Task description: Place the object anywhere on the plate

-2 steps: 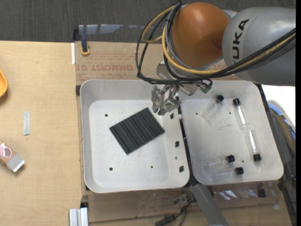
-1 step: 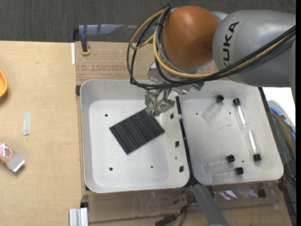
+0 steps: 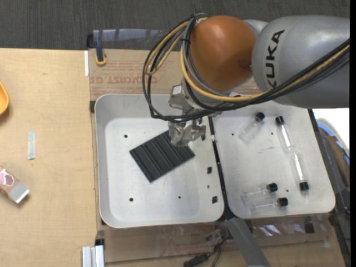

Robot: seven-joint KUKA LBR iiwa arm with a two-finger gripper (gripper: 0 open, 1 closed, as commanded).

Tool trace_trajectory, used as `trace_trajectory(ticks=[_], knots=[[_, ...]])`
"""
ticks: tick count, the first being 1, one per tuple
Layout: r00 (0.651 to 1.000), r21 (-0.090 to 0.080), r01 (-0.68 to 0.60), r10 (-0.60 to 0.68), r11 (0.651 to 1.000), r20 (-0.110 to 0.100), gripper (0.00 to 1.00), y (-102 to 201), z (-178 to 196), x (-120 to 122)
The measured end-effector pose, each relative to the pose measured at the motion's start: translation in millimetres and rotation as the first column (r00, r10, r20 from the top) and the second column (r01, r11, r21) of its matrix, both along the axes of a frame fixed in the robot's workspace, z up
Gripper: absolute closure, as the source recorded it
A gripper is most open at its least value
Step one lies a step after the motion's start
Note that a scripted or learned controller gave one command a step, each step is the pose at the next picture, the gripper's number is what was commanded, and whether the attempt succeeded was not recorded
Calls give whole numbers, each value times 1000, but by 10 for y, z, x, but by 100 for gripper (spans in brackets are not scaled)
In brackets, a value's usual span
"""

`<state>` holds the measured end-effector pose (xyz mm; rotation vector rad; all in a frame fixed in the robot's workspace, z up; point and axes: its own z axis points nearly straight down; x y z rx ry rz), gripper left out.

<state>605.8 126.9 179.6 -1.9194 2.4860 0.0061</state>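
A black ribbed plate (image 3: 160, 157) lies tilted in the middle of the left white bin (image 3: 111, 166). My gripper (image 3: 187, 134) hangs over the plate's upper right corner, close to the wall between the bins. The grey arm with its orange band covers the gripper from above, so what it carries stays hidden. Several clear tubes with black caps lie in the right bin (image 3: 320, 202): one tube (image 3: 250, 128) at the upper left, a long tube (image 3: 283, 133) beside it, and another tube (image 3: 298, 172) lower down.
Two more capped tubes (image 3: 261, 193) rest near the right bin's front edge. Yellow and black cables (image 3: 153, 65) loop off the arm over the left bin's back wall. On the wooden bench at left lie a small grey strip (image 3: 31, 146) and a wrapped item (image 3: 12, 186).
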Motion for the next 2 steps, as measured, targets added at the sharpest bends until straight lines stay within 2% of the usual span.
trace_trajectory(ticks=[1, 2], knots=[[1000, 0, 0, 0, 1000, 0, 0, -2, -1, 0], [914, 0, 406, -406, 914, 2, 0, 366, 279, 420]])
